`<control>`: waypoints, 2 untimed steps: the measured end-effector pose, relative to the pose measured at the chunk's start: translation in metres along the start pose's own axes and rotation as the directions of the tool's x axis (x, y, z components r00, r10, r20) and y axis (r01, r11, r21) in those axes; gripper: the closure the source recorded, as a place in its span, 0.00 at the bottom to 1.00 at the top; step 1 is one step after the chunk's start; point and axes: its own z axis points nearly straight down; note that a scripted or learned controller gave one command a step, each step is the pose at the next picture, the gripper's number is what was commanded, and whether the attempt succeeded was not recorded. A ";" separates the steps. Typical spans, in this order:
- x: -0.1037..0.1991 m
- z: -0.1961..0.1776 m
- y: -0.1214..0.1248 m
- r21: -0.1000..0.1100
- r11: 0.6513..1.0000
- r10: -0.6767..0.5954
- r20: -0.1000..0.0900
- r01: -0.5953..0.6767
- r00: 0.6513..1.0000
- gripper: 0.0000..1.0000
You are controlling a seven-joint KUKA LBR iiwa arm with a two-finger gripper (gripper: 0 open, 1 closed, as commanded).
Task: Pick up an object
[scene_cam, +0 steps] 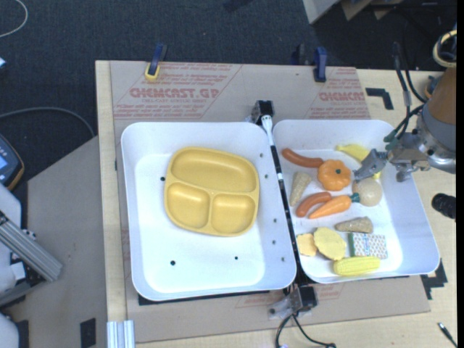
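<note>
The jaws (372,167) are hanging over the right bin (417,223), just above the onion (368,192) and beside the pumpkin (333,175). I cannot tell how they are standing. A yellow tray (212,191) is sitting in the left bin (145,252).

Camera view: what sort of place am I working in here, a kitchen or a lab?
Most likely a robotics lab bench, not a kitchen. Two white bins sit on a protective board held by clamps, the food in the right bin looks like plastic toy pieces, and loose cables run across the dark floor.
</note>
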 end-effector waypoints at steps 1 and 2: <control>0.001 -0.008 0.003 -0.015 1.000 -0.003 0.003 0.003 1.000 0.00; -0.009 0.045 0.001 -0.012 1.000 -0.003 0.002 0.003 1.000 0.00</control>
